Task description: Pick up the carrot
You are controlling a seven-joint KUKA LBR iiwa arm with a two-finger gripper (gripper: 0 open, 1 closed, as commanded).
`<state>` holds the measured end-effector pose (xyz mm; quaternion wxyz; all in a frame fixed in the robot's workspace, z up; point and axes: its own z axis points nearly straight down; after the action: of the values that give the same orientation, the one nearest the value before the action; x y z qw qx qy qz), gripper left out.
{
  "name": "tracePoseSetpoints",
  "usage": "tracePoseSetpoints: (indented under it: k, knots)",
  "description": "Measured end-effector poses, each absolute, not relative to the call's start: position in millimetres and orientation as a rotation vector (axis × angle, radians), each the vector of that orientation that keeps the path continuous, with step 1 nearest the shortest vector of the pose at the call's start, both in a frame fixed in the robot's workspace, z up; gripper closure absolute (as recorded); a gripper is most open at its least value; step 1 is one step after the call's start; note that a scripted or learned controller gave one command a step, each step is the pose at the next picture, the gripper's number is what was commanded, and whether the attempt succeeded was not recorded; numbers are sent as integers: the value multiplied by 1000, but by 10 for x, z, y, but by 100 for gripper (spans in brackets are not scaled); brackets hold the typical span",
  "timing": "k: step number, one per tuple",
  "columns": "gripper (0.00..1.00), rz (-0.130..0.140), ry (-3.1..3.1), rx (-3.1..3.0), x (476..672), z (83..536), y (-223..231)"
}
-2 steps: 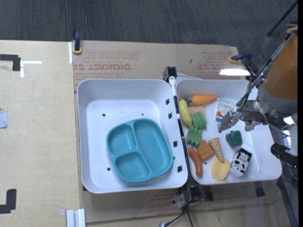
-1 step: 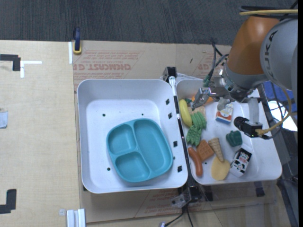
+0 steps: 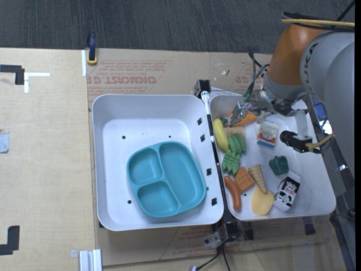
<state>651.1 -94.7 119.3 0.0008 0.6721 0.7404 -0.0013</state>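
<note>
The carrot, a small orange piece with a green top, lies at the far left end of the right bin, close to its back wall. My gripper hangs just above and behind the carrot, reaching down from the grey arm with the orange band at the upper right. The wrist hides the contact area, so whether it touches the carrot is unclear.
The right bin also holds a yellow banana, green vegetables, a sausage, a cone, a small white carton, a green pepper and a cow-print carton. The left bin holds a teal divided plate.
</note>
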Motion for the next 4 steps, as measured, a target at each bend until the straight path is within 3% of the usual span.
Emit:
tracePoseSetpoints:
  k: [1,2,3,4]
  knots:
    - [0,0,2074,2361,6603,963,-1089]
    - [100,-13,2083,2365,6584,1043,-1083]
    - [0,-12,2082,2363,6588,1045,-1084]
    - [0,7,2131,2316,6621,993,-1560]
